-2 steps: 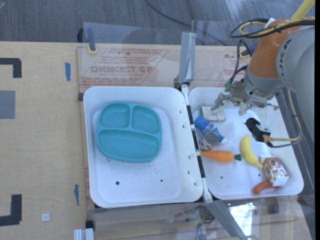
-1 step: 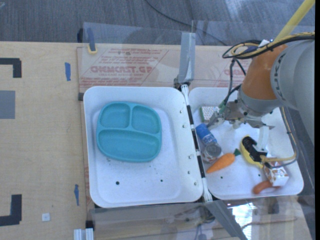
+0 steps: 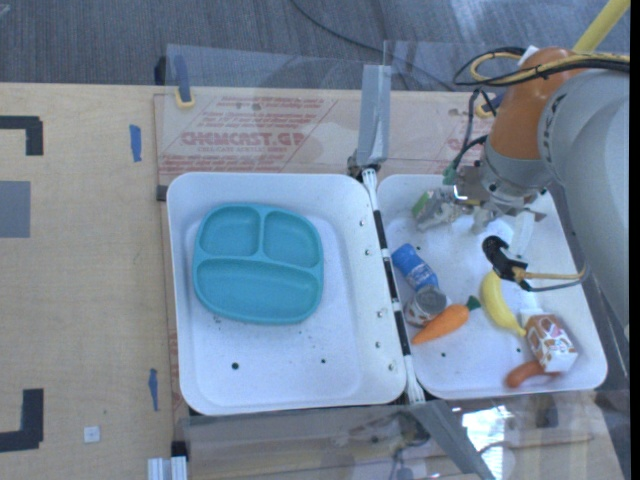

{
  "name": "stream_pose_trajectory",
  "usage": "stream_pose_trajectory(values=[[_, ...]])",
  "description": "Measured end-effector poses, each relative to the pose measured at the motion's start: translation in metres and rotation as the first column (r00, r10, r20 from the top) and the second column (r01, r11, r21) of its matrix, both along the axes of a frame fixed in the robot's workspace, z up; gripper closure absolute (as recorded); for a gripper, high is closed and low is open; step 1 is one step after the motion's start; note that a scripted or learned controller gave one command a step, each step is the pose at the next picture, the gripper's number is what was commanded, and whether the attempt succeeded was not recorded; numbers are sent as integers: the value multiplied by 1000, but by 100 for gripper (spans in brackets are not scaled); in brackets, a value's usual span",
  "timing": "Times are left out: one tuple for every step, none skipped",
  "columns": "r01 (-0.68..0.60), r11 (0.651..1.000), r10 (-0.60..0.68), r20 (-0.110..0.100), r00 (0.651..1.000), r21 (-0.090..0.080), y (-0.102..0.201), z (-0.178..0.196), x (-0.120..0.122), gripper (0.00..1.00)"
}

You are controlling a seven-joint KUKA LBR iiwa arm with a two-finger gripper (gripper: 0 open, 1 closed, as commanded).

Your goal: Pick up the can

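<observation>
Blue can point(image 3: 417, 273) lying tilted in the right bin point(image 3: 470, 373), below and left of the claw point(image 3: 463, 200), apart from it, carrot point(image 3: 440, 323) just beyond; claw hanging low over the bin's far end, grip impossible to tell

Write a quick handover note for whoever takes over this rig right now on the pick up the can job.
Gripper: at the back of the right bin, above its floor, nothing seen between its fingers; open or shut unclear.
Can: blue, lying on its side by the right bin's left wall, its end touching the carrot.
Nearby: banana, small carton. Left bin holds a teal divided plate.
Done: nothing yet.
Left: move to the can, grasp, lift.
</observation>
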State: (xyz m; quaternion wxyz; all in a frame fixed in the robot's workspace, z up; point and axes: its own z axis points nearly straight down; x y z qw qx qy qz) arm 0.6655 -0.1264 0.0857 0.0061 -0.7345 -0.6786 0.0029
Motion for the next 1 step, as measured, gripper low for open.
stream_pose_trajectory(values=[[5,1000,-5,10,1000,-7,-76,11,0,0]])
